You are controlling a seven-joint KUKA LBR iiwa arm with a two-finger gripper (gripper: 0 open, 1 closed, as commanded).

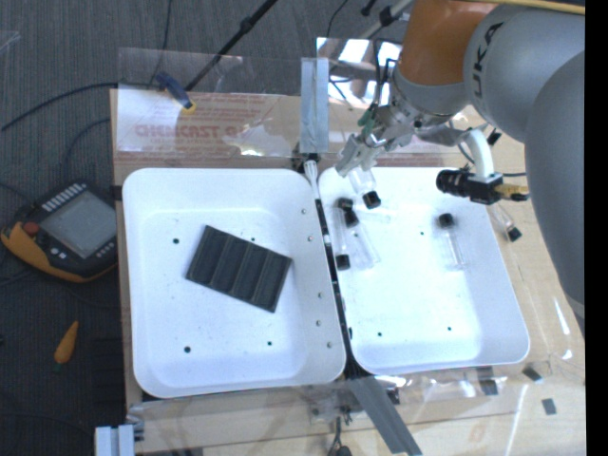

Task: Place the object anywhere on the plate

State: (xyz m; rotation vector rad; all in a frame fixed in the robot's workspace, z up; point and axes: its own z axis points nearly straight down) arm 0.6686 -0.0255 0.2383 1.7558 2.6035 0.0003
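On the carpet at far left lies an orange-and-grey handheld control pendant, well apart from the bench. The shallow white plastic left bin holds one thing: a dark grey ribbed rectangular plate, lying flat near the bin's middle and turned at a slant to its walls. Nothing rests on top of it.

Just across the shared wall, the shallow white plastic right bin holds the small clear plastic pieces with black ends (four black ends can be counted). Three sit close to the dividing wall at the bin's far left: one lowest, one above it, and one just right of that. A fourth lies apart, toward the bin's right side.

The two-finger gripper hangs over the far left corner of the right bin, just above the cluster of three; whether it is open or closed cannot be told, and no piece is seen in it. The grey arm with the orange band reaches in from the upper right.
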